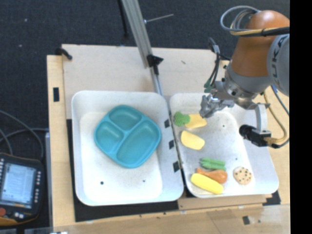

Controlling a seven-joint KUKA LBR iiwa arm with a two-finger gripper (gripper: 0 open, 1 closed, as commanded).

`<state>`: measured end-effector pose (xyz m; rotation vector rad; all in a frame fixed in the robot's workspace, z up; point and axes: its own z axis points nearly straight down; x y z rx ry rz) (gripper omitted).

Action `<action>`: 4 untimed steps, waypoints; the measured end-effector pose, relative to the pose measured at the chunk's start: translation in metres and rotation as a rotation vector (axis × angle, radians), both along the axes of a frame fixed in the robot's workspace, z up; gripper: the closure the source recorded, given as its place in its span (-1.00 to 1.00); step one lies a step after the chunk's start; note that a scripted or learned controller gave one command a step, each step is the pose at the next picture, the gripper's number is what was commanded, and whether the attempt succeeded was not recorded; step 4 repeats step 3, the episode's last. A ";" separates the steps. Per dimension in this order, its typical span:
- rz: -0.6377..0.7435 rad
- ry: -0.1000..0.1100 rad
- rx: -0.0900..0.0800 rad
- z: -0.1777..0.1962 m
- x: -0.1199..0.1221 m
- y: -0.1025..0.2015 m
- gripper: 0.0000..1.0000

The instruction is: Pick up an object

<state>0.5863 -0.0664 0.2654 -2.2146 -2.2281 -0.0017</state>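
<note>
Above the yellow wedge (196, 122) hangs the gripper (206, 110).

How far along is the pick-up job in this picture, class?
Done: the gripper has reached the right bin, low over a pale yellow piece. In hand: nothing visibly lifted; the items lie on the bin floor. Left: grasp and raise one. The blue tray sits in the left bin.

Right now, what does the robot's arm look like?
The arm is chunky and rounded, mostly grey with a shiny orange band on top. Thin cables loop above it, and another cable trails below beside a black part. At its end is a small metal gripper, grey and silver.
</note>
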 end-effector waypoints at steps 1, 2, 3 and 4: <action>0.000 0.001 0.000 -0.013 -0.008 0.043 1.00; 0.002 0.001 0.002 -0.007 -0.019 0.097 1.00; 0.002 0.002 0.001 -0.012 -0.022 0.153 1.00; 0.002 0.002 0.001 -0.012 -0.022 0.153 1.00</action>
